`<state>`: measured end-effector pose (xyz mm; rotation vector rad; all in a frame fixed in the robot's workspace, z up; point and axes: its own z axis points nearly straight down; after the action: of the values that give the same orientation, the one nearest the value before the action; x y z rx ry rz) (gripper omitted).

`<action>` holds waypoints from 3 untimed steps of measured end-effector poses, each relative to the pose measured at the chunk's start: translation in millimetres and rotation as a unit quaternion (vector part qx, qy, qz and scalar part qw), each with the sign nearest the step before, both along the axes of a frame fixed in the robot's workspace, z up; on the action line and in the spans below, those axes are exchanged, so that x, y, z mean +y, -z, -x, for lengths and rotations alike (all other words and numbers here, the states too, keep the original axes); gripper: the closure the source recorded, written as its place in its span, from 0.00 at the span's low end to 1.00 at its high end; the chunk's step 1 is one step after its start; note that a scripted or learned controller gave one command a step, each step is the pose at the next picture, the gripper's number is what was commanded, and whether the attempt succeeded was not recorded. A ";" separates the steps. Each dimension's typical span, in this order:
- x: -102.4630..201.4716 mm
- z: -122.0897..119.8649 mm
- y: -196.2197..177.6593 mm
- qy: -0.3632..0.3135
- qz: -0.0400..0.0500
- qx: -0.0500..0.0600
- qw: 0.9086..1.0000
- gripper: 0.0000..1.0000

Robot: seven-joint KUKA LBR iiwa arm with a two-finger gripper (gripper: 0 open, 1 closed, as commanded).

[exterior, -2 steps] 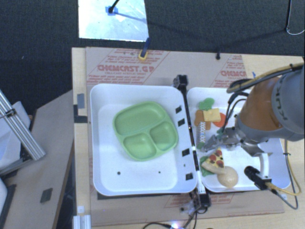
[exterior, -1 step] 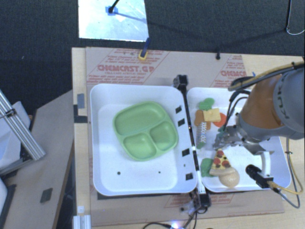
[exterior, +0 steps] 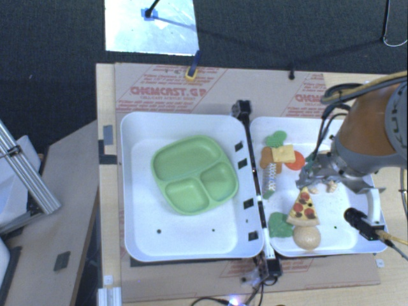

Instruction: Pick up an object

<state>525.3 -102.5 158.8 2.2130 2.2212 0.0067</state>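
Where the right bin [exterior: 357,238] holds toy food, claw [exterior: 313,182] just above pizza slice [exterior: 304,208], finger state unclear.

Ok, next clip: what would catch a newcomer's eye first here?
Probably the green divided plate, alone in the left bin. Then the grey and orange arm reaching in from the right over the right bin, where toy foods cluster: a pizza slice, a beige bun and green pieces.
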 end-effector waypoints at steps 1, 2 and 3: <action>0.8 4.4 -62.1 0.000 0.000 0.000 1.000 1.00; 0.9 3.4 -65.5 0.000 0.000 0.002 1.000 1.00; 44.1 -2.0 -73.0 -0.003 -0.001 0.002 1.000 1.00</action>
<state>527.3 -58.4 231.8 2.2092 2.2301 0.0050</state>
